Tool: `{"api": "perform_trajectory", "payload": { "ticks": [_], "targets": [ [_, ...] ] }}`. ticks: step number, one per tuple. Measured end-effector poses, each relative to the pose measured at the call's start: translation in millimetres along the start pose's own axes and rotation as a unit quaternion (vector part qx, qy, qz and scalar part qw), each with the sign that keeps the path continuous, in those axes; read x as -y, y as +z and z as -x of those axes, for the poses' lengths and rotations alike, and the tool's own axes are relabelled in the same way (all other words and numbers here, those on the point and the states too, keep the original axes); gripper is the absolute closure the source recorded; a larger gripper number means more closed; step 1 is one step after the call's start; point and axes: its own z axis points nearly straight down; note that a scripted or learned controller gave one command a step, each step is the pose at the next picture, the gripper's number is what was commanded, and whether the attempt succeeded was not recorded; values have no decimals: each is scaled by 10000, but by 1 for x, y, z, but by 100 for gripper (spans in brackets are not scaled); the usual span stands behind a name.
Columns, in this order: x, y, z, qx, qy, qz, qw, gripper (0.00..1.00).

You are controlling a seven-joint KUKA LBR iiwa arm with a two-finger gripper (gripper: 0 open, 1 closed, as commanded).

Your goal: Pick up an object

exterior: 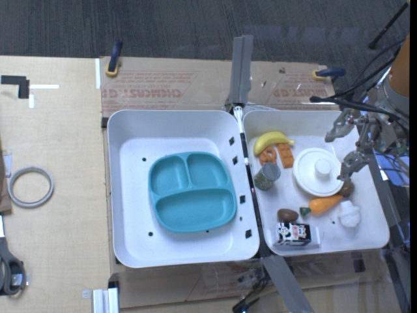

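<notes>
my end effector (346, 150) hangs with fingers apart, holding nothing, just right of the white lidded dish (318, 172) (my likeliest pick); banana (272, 139) and carrot (324, 205) crowd that dish, so room for the fingers looks tight.

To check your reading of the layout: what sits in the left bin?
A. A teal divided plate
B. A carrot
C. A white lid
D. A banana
A: the teal divided plate lies alone in the left bin, while the banana, carrot and white lid are all in the right bin.
</notes>
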Motion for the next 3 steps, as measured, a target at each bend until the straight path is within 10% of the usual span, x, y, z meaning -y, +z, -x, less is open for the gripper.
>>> {"api": "perform_trajectory", "payload": {
  "ticks": [1, 2, 3],
  "targets": [
    [-38, 121, 78, 5, -1161, 4, 9932, 0],
    [-40, 184, -14, -11, -758, 6, 9971, 0],
    [-42, 184, 34, 10, 1016, -2, 9948, 0]
  ]
}}
